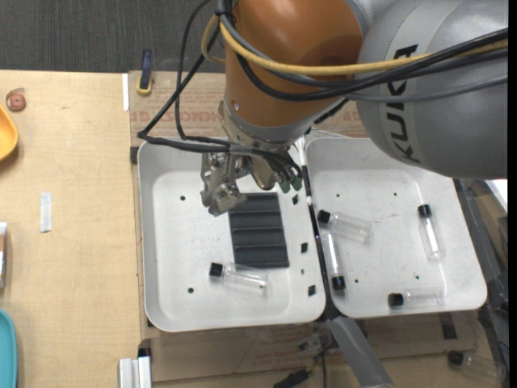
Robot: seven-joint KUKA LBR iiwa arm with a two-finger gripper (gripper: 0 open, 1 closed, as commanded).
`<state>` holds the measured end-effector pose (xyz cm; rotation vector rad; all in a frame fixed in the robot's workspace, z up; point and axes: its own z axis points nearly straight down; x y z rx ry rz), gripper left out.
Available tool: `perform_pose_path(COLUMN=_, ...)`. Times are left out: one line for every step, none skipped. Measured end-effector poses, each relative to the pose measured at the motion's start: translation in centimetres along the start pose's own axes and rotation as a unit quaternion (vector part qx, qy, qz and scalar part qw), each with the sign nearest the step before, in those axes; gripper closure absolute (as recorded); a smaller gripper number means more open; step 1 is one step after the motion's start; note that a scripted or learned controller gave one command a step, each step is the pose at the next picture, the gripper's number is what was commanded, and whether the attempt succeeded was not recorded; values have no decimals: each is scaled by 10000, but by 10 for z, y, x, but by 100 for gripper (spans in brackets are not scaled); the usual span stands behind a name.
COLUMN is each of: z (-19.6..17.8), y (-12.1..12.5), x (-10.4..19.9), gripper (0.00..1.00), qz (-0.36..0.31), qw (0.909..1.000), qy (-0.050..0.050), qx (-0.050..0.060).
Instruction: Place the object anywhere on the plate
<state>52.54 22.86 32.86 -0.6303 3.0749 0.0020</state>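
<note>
A dark ribbed rectangular plate (pixel 259 231) lies flat in the middle of the left white bin (pixel 166 241). A clear tube with a black cap (pixel 239 278) lies on the bin floor just in front of the plate's near-left corner, not touching it. My gripper (pixel 218 199) hangs below the orange wrist band, over the plate's far-left corner and a little left of it. Nothing shows held in it. The large arm hides the far part of both bins.
The right bin (pixel 452 217) holds several more capped clear tubes, one (pixel 345 225) near its left wall and one (pixel 429 233) at its right. A wooden table (pixel 73 217) lies to the left, with an orange object (pixel 5 136) at its edge.
</note>
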Motion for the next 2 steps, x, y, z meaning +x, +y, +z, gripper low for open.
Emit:
perform_pose_path(z=88, y=-3, x=-4, gripper=100, qz=124, qw=9999, qy=12, qx=-2)
perform_pose_path(z=88, y=-3, x=-4, gripper=0, qz=125, qw=9999, qy=12, qx=-1)
